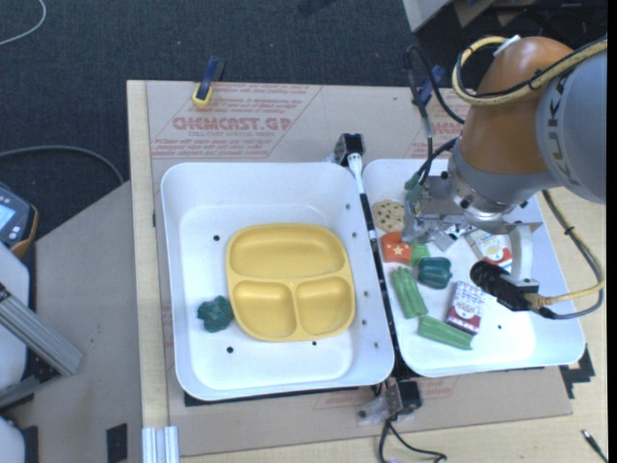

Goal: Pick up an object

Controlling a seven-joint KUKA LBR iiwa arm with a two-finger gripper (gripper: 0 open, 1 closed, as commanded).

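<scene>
Your gripper [421, 231] hangs low in the right bin [559, 340], just above the red toy [395, 249]; finger state can't be told.

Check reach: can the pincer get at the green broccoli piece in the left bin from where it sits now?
Probably yes. The broccoli piece lies alone on the left bin's floor beside the yellow tray, nothing over it. The pincer hangs above the right bin, so it must cross the divider.

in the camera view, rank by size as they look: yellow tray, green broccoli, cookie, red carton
1. yellow tray
2. red carton
3. green broccoli and cookie: look about alike, not ranked
</scene>
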